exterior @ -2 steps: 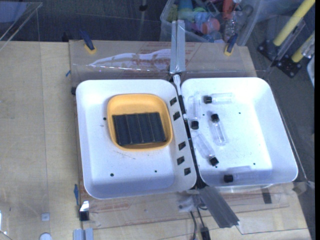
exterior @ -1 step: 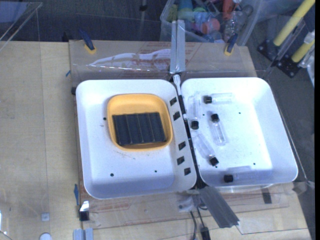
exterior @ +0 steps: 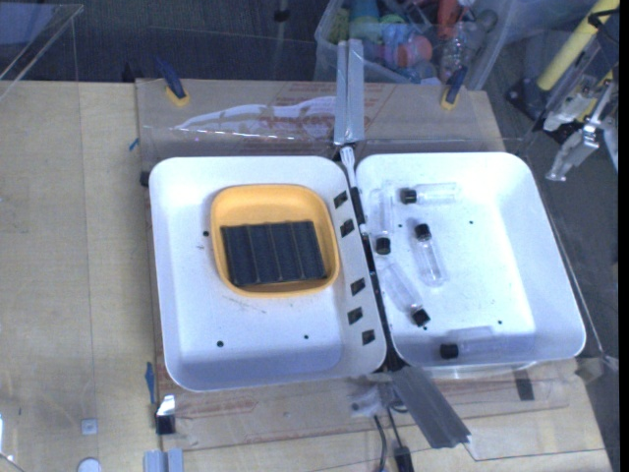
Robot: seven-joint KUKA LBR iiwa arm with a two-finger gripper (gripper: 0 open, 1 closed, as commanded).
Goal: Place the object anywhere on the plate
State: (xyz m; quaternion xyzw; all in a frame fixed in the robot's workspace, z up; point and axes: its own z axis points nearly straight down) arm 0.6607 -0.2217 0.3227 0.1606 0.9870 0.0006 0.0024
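At the bench, a dark ribbed slab lies flat on the yellow plate in the left bin, square to the plate and filling most of its floor. If the slab is the object meant, we judge the placing as good as done.

The gripper hangs off the far right corner of the right bin, outside its rim and well apart from the plate. We cannot tell from here whether it is released or clenched, and we see nothing held in it.

We take the slab for a stiff, light piece. It sits low, with grooves running near to far. A hold would best go across its narrower span, near the middle, coming straight down. The plate's raised rim crowds its left and right ends and leaves little room there.

The right bin holds several clear vials with black caps, scattered toward its left half. One more lies by the near rim. We judge these light, smooth and apt to roll or slip. Being clear, they are also hard to make out against the white floor. A hold across the body beside the cap looks safest.

Between the bins runs a raised divider with black tabs, which any carry leftward must clear. A tub of bright toys stands beyond the far edge, out of the way.
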